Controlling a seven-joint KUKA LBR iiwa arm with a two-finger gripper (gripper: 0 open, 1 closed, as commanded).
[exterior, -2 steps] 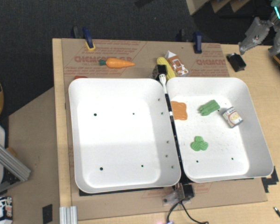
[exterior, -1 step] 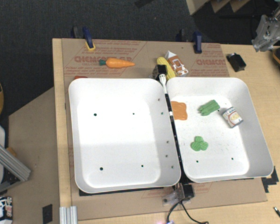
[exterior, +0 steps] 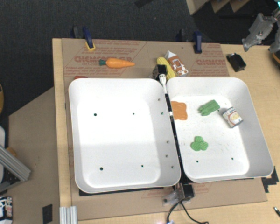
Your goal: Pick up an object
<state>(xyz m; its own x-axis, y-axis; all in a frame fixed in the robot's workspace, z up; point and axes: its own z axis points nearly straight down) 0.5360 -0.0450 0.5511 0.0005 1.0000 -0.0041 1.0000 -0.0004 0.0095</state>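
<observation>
The arm's metal end effector (exterior: 260,31) is sitting at the upper right corner, well apart from both bins and partly cut off by the edge; its opening is impossible to judge. Two white bins are lying side by side on the worktop (exterior: 214,59). The right bin (exterior: 252,125) is holding four things: an orange piece (exterior: 178,110), two green pieces (exterior: 208,108) (exterior: 199,144), and a small can (exterior: 232,117). A toy carrot (exterior: 117,63) is lying behind the left bin (exterior: 116,134).
</observation>
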